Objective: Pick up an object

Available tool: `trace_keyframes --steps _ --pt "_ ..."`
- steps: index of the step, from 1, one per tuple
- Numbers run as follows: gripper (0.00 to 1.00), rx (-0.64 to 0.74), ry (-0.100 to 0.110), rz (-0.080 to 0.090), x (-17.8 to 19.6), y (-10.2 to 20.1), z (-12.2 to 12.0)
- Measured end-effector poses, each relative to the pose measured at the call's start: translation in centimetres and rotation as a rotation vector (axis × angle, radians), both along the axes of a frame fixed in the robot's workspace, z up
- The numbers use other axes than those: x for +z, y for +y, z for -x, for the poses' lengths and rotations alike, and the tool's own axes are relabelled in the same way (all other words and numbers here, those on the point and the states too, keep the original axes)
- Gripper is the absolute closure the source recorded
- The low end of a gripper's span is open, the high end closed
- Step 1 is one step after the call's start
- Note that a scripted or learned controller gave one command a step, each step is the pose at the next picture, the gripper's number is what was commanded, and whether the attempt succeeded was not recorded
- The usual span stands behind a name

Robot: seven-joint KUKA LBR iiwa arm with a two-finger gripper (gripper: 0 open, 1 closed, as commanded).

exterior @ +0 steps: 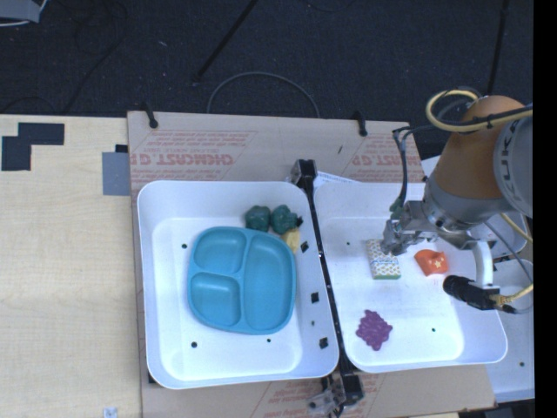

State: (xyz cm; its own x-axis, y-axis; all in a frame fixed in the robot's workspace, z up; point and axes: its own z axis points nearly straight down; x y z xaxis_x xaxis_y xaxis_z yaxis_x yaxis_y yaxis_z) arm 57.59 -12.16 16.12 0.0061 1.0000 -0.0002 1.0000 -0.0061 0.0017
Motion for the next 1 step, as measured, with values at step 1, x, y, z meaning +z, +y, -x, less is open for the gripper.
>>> trace_keyframes --steps 1 --pt "1.00 0.007 -0.003 0.001 6.38 -0.25 -0.19"
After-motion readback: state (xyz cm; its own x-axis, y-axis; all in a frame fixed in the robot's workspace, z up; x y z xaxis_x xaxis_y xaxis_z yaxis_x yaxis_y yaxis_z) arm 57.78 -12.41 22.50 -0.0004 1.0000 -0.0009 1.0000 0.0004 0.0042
